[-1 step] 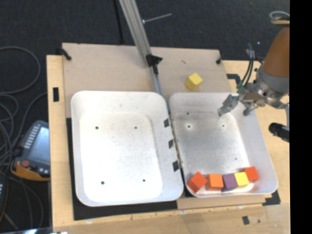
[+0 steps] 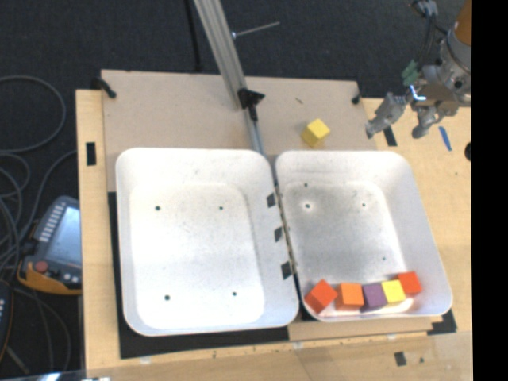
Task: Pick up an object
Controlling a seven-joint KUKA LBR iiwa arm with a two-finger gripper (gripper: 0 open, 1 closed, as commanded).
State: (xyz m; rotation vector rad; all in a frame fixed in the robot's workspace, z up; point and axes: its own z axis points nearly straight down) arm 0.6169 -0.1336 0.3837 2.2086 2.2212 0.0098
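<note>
- Currently the gripper [image 2: 403, 117] hangs released, its two fingers spread and grasping nothing, above the table [image 2: 198, 109] beyond the right bin [image 2: 341, 165].
- Candidate objects: red cube [image 2: 321, 294], orange cube [image 2: 352, 294], purple cube [image 2: 374, 295], yellow cube [image 2: 394, 291], second red cube [image 2: 409, 282], all touching along the near wall.
- Risk: tight packing may block finger entry; the wall may deflect a grasp.

Both bins were white, the left bin [image 2: 198, 236] and the right bin [image 2: 349, 221] alike speckled with fine dark grime and a few black dots. Along the right bin's near edge sat a row of blocks: a red-orange block [image 2: 321, 294], an orange block [image 2: 351, 294], a purple block [image 2: 373, 295], a yellow block [image 2: 394, 292] and a red block [image 2: 409, 283]. Another yellow cube [image 2: 315, 132] lay on the tan board [image 2: 175, 109]. The floor [image 2: 95, 22] was black.
</note>
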